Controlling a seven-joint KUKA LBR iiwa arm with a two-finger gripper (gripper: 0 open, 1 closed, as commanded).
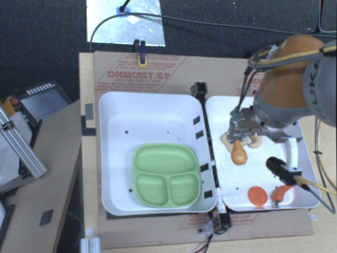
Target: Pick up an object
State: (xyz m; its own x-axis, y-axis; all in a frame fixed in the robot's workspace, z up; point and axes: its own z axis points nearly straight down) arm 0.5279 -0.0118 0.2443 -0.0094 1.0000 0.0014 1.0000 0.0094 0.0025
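My gripper [240, 133] hangs over the upper left part of the right bin [226, 186]. Directly below it is a tan, pear-shaped object [239, 153], whose top end meets the gripper's tip. A pale beige curled piece [255, 142] lies just beside it, partly under the gripper. A round red-orange object [257, 195] rests near the bin's front edge, with a small orange-red piece [280, 192] to its right. I cannot see whether the tan object is gripped or only lies beneath the gripper.
The left bin [121, 115] holds a green divided plate [167, 174] in its front half. A black divider [207, 141] runs between the two bins. The arm's bulk covers the right bin's back right part.
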